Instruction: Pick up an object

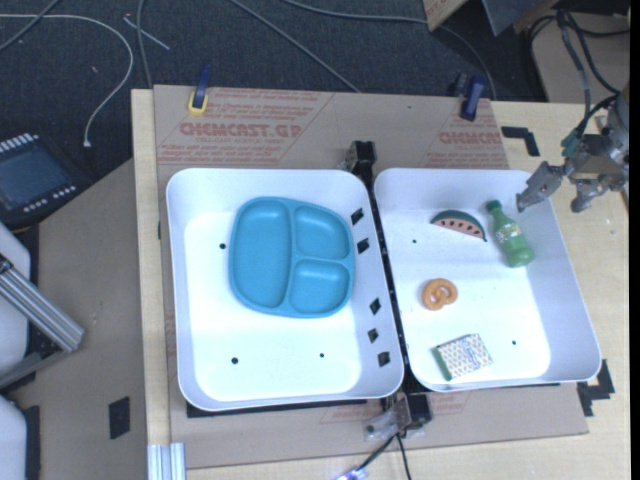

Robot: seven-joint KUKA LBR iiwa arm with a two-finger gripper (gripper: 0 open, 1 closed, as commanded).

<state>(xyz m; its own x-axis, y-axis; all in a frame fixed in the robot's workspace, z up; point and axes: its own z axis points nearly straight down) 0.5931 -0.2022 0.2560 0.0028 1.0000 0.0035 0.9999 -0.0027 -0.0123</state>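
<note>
board (300,118) | red print "CHEMCAST GP" at left | repeated at right, partly hidden

Robotics lab, clamped board (330,118), white bins (190,268), loose cables (110,58)

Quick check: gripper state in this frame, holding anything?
Gripper: jaws open, holding nothing, hanging over the right bin's far right edge near the green bottle.

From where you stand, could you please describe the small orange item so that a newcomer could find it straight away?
Look in the right bin, the one without the blue divided plate. Near its middle lies the pretzel, below the watermelon slice and above the patterned packet. It is the only orange, looped thing there; the green bottle lies towards the bin's far right.
</note>
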